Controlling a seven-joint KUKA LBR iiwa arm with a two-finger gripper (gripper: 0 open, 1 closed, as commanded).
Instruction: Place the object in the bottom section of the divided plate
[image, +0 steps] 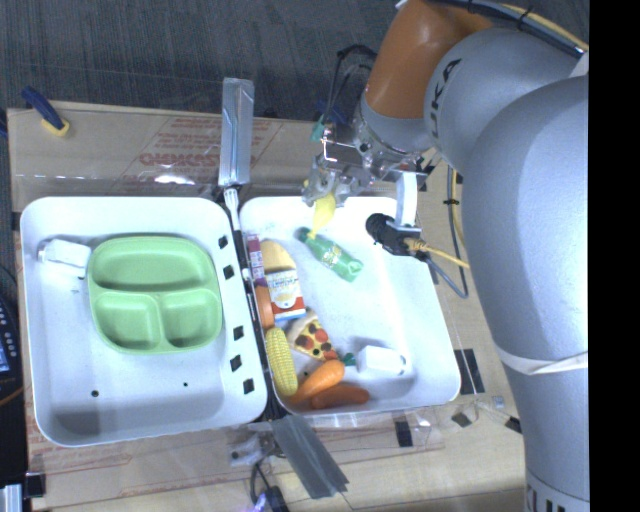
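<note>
Yellow object (324, 211), small and longish, hangs pinched between the fingers of the gripper (326, 198), lifted above the far end of the right bin (432, 330). What it is exactly I cannot make out; it looks like a little yellow toy piece, gripped at its top with the lower end dangling free. The gripper is clamped on it, its metal fingers drawn in close around the upper part.

Just below and a touch to the right lies a green bottle (331, 253) on its side on the bin floor, apart from the yellow thing. Along that bin's left wall a row of toy food is heaped: a small carton with an orange label (283, 288), a corn cob (280, 360), a pizza slice (310, 338), a carrot (321, 378) and a red sausage (335, 397) at the near end. A white block (381, 359) sits by the near right corner.

The left bin (60, 400) holds the green divided plate (153, 291), lying flat, one long section on the far side and two smaller ones on the near side. A white object (66, 253) rests just beside its far left edge.

The grey arm (520, 180) with its orange band (415, 50) bulks in from the right.
</note>
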